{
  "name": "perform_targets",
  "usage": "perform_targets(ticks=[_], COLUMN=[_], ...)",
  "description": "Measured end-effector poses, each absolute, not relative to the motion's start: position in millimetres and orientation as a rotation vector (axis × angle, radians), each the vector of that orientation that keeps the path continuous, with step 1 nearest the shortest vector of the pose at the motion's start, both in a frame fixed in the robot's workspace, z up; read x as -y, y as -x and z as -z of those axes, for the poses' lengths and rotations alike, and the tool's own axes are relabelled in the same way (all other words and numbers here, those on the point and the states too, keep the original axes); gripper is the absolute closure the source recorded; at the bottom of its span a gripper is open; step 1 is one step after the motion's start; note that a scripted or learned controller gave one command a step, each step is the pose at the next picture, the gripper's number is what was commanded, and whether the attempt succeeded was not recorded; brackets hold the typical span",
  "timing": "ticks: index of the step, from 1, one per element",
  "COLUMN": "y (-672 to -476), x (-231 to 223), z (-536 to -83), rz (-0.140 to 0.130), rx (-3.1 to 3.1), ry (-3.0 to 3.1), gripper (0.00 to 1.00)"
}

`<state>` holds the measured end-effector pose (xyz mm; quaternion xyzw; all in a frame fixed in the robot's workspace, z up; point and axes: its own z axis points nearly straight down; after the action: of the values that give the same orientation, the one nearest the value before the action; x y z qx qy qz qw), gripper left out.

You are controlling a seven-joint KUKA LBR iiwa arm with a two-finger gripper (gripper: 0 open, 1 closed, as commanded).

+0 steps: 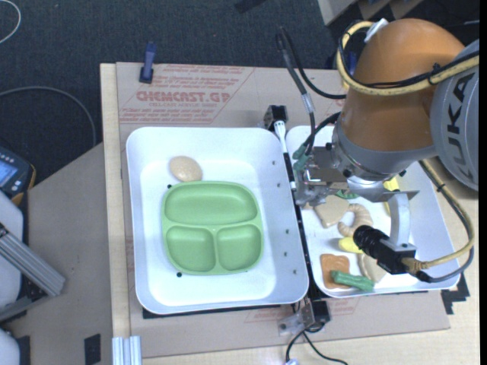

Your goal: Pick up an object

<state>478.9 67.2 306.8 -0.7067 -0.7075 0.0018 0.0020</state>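
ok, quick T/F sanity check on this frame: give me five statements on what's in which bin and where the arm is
1. The green divided tray lies in the left bin. True.
2. The tray has three compartments. True.
3. A beige rounded object sits inside one of the tray's compartments. False: it lies on the bin floor, just beyond the tray's far left corner.
4. The arm hangs over the left bin. False: it is above the right bin.
5. The right bin holds several small items, among them a green one near its front edge. True.
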Motion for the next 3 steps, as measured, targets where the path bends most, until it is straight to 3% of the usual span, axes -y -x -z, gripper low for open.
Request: perform_targets(ticks=[1,2,3], y=[-479.9,-477.0,-527.5], x=[-151.7,-145.9,-97.4], z=[-417.3,-268.8,-107.9], rz=[0.02,-0.023,0.013], rx=[2.235,2.214,2.224], ry=[2.216,2.218,2.229], gripper=[1.0,1.0,1.0])
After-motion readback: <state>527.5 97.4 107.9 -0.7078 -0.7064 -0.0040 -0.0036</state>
